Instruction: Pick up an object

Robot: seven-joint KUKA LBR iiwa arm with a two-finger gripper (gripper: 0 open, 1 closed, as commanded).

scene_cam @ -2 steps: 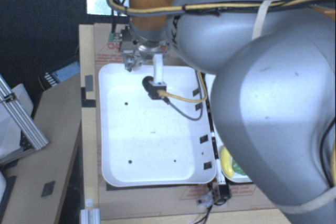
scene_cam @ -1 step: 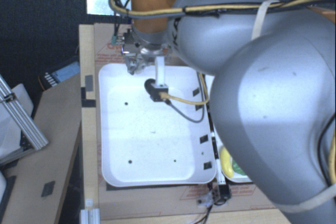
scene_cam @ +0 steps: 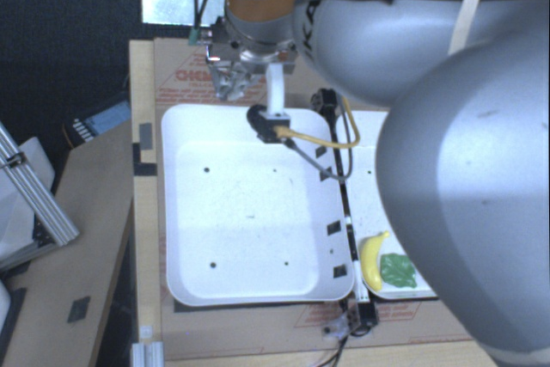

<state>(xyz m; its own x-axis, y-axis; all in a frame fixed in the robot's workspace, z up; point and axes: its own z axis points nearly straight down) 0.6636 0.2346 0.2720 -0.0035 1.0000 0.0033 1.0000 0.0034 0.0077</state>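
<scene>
Yellow banana (scene_cam: pixel 372 262) stands lengthwise in the right bin (scene_cam: pixel 371 185), tip up; pincer (scene_cam: pixel 230 86) state unclear.

Grey arm (scene_cam: pixel 412 39) w/ orange band is reaching in from right, covering most of right bin (scene_cam: pixel 378 185). Gripper (scene_cam: pixel 232 82) is hanging above far edge of left bin (scene_cam: pixel 249 211), near its rim. Yellow banana (scene_cam: pixel 372 262) and green object (scene_cam: pixel 398 269) are lying touching in right bin's near corner.
</scene>
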